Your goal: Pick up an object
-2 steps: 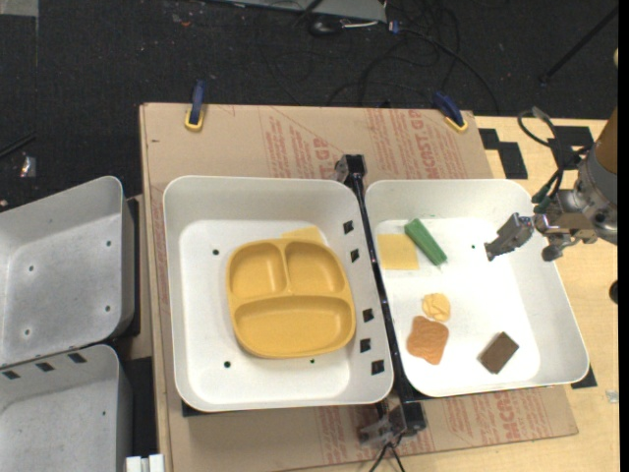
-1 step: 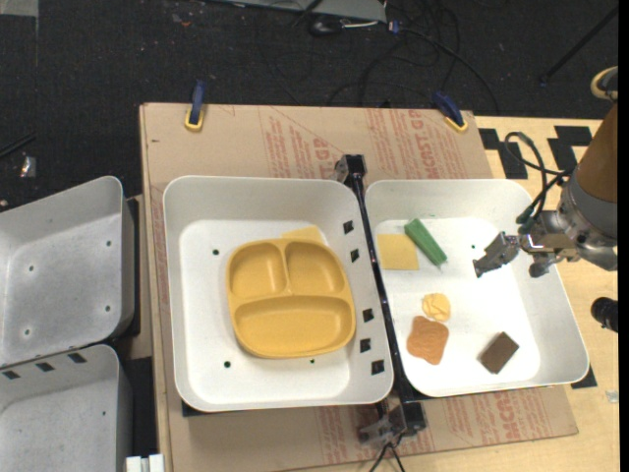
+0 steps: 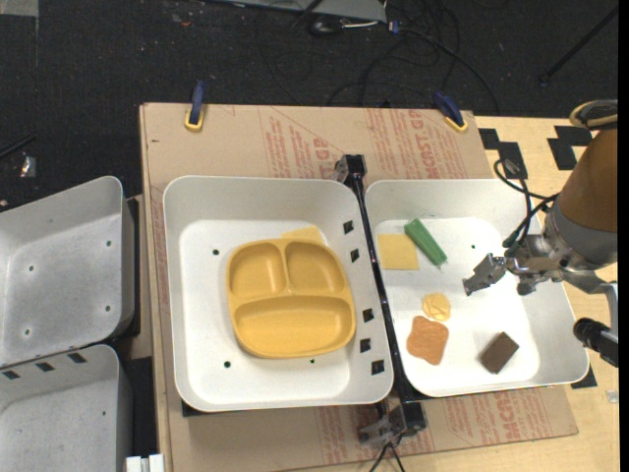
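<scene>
The right bin [image 3: 556, 315] holds several small objects: a green block [image 3: 426, 242], a flat yellow square [image 3: 397, 251], a small round orange-yellow piece [image 3: 436, 307], an orange waffle-like piece [image 3: 428, 341] and a brown block [image 3: 499, 352]. My gripper [image 3: 484, 275] hangs over the right half of this bin, right of the round piece and above-left of the brown block. It is apart from every object, and nothing shows in its grasp. The arm's grey wrist and orange band come in from the right edge.
The left bin [image 3: 187, 293] carries a yellow divided plate [image 3: 291, 298] with a pale yellow piece [image 3: 307, 234] peeking out behind it. A black divider [image 3: 369, 264] runs between the bins. Cables trail near the arm at the right.
</scene>
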